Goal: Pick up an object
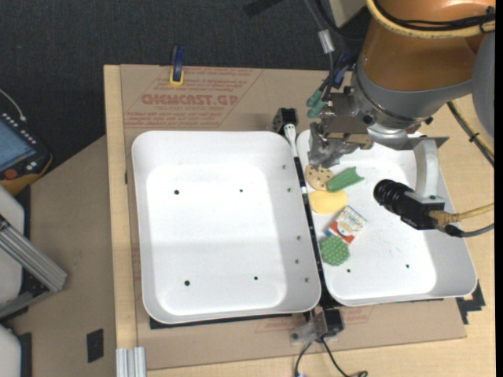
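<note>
Objects for picking are lying in a tight cluster in the right bin (440, 285), hard against the divider beside the left bin (157, 210). The gripper (322, 163) is hanging over a tan perforated disc (317, 178); whether its fingers are released or clenched cannot be told, and nothing shows between them. Five pieces are sitting there: one tan disc, one green bar (345, 181), one yellow piece (327, 202), one small red-and-white packet (346, 226), one green textured round (335, 250). Crowding looks risky: fingers closing here may be striking the bin wall or nudging neighbours aside, leaving a flat disc unlifted.
</note>
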{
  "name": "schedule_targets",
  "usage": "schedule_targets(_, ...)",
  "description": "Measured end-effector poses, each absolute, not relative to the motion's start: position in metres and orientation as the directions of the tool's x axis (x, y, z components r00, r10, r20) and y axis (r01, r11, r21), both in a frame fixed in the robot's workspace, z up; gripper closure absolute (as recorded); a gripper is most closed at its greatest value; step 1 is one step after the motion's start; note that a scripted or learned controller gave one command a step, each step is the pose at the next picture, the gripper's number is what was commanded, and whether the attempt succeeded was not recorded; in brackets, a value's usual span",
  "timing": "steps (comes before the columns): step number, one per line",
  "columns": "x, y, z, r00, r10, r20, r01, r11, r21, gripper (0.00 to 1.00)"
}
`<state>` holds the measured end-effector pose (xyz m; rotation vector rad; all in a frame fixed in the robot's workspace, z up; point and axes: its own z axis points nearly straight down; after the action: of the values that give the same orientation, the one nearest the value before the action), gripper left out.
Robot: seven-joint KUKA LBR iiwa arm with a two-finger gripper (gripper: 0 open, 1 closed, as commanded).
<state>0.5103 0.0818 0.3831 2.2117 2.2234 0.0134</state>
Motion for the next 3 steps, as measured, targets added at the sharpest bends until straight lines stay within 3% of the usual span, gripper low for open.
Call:
schedule_targets(1,0.497,0.123,0.431,-0.006,1.0,0.003,1.0,0.006,0.006,1.0)
schedule_targets(2,0.497,0.12,0.428,-0.001,1.0,0.0,1.0,0.001,0.0,0.0)
schedule_targets(3,0.479,0.191,0.542,-0.01,1.0,0.008,1.0,0.01,0.014,0.0)
